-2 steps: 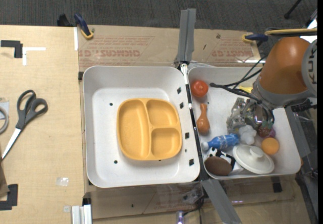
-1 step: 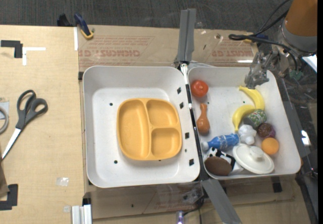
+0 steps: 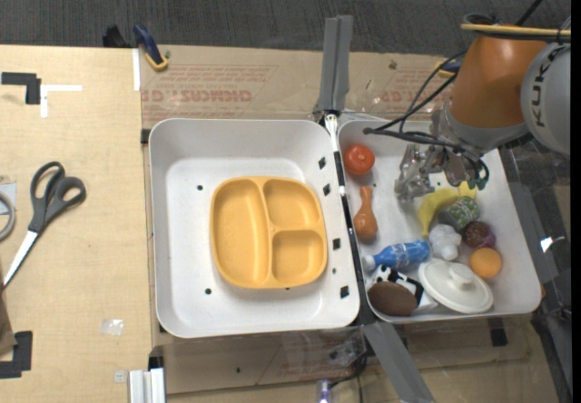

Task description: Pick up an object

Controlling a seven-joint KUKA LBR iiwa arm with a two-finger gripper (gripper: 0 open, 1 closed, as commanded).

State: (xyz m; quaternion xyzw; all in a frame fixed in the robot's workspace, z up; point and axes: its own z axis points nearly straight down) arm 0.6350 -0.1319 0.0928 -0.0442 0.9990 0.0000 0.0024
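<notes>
My gripper [image 3: 413, 181] hangs over the upper middle of the right bin [image 3: 519, 211], its metal fingers pointing down toward the bin floor. Just right of it lie a yellow banana-like piece [image 3: 438, 204] and a green lumpy object [image 3: 459, 211]. A red tomato [image 3: 359, 159] sits at the bin's upper left, with a brown wooden spoon-like piece [image 3: 365, 215] below it. Lower down lie a blue and white object [image 3: 401, 255], a white lid [image 3: 457, 285], a brown object [image 3: 392, 299], an orange ball [image 3: 486, 262] and a dark purple one [image 3: 478, 233]. Nothing is visible between the fingers.
The left bin [image 3: 172, 211] holds a yellow divided plate [image 3: 269, 231]. Scissors [image 3: 44, 206] lie on the wooden bench at the far left. A grey bar [image 3: 334, 65] runs between the bins at the back. Cables trail from the arm's orange band [image 3: 495, 74].
</notes>
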